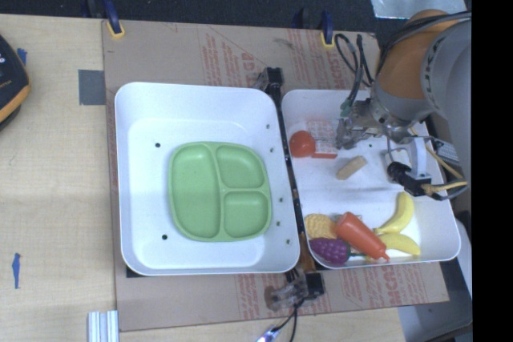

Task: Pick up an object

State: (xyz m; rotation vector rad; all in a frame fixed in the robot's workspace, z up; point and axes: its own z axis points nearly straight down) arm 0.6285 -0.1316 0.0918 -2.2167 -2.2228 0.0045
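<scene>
Several toy foods lie in the right bin [449,248], and the jaws [349,132] hang over its upper part; whether they stand wide or narrow I cannot tell, since the fingertips are too small and cluttered with cables to read, and nothing shows between them. Just beside the jaws, toward the left bin [132,172], sits a small red-orange ball [302,143] with a red strip at its foot; just below the jaws lies a tan, bread-like piece [351,167]. The banana [398,216], carrot [361,235], corn [319,225] and purple eggplant-like piece [329,251] crowd together well apart from the jaws, at the bin's near end. The likely trouble: the jaws come down between ball and tan piece and close on air, or nudge the round ball so that it rolls away. The green divided plate [219,190] in the left bin looks out of play.
</scene>
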